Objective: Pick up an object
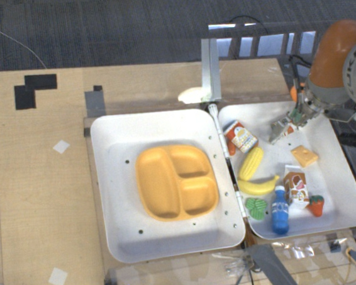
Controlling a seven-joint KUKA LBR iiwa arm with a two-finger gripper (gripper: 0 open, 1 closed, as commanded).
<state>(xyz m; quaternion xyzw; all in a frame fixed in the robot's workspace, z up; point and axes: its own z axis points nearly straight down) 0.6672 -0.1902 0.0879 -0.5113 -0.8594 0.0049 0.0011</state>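
Camera view: 2 shallow white plastic bins side by side on a pale wooden tabletop (39, 204), grey arm (340, 58) over the right one.

The left bin (115, 177) holds a glossy yellow 3-compartment tray (176, 182). The right bin (339, 172) holds a small printed carton (239, 136), a ridged yellow corn cob (251, 163), a curved yellow banana (260, 186), a green leafy piece (256, 208), a blue bottle (279, 213), a brown printed packet (296, 187), a tan wedge (304, 156) and a red strawberry (317, 205). The metal gripper (282, 128) hangs at the bin's far side, near the carton; I cannot tell whether it is released or clenched.
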